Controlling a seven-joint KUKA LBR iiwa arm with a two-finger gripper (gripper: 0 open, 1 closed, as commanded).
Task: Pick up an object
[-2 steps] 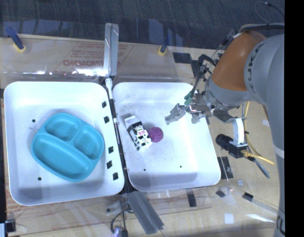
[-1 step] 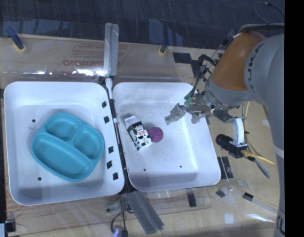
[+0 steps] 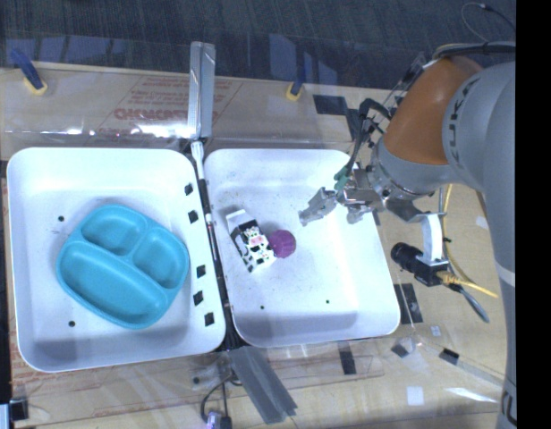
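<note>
Gripper [image 3: 322, 206] hovers over right bin [image 3: 365, 307], toward its far right side; fingers look spread, nothing between them, though view is small. Cow-patterned block [image 3: 251, 242] and purple ball [image 3: 283, 243] lie touching near bin's centre-left, clear of walls. Blue tray [image 3: 123, 264] fills left bin [image 3: 34, 177].

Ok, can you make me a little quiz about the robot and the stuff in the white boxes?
1. True or false: the blue tray lies in the left bin.
2. Which thing touches the purple ball? A) the blue tray B) the black-and-white toy C) the gripper
3. Fill in: the gripper is over the ____ bin.

Key:
1. True.
2. B. The toy lies right against the ball in the right bin.
3. Right. It is up and to the right of the toy and ball, with nothing seen in it.
</note>
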